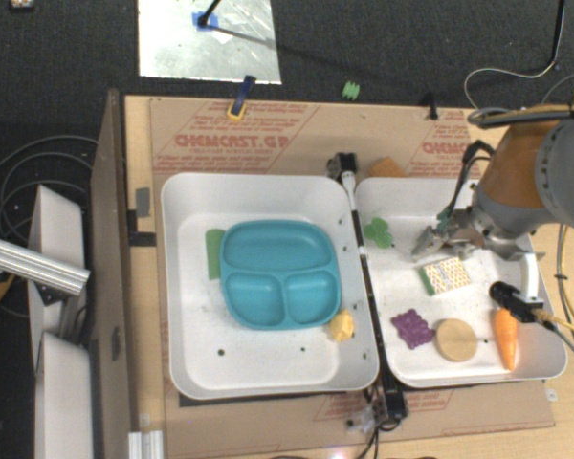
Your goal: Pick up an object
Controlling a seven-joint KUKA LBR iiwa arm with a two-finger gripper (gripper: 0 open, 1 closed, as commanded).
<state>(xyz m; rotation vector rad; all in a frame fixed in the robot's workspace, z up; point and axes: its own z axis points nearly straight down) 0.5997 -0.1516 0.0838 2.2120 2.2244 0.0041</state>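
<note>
In the right bin [540, 357], my gripper [438, 244] hangs low near the middle, reaching in from the right. A small block with a speckled pattern [447, 275] lies just in front of it, close to the gripper's tip; whether they touch is unclear. Left of the gripper, by the bin's left wall, lies a green toy [377, 231]. Along the front of the bin are a purple grape bunch [412, 328], a tan round disc [456, 340] and an orange carrot [506, 338].
The left bin [187, 352] holds a blue divided plate [280, 273], a green flat piece [214, 253] at the plate's left edge and a yellow toy [341, 328] at its front right corner. An orange thing [387, 167] lies behind the right bin.
</note>
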